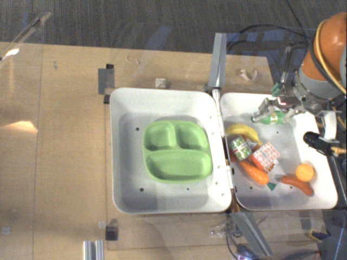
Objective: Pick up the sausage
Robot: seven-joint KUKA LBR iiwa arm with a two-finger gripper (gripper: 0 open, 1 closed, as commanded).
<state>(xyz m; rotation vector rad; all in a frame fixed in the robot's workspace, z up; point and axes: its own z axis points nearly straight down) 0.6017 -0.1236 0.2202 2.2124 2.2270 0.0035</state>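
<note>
The two-finger gripper, fingers spread, hovers far-side of the right white bin, away from the reddish-orange sausage near its front.

- Left bin, mid-frame, holds a green plate with three compartments.
- Right bin, right of frame, touching the left one.
- Banana near the right bin's left wall.
- Green-and-red box just below the banana.
- Red-and-white cube beside it.
- Carrot under the cube.
- Orange at lower right.
- Wooden bench.
</note>
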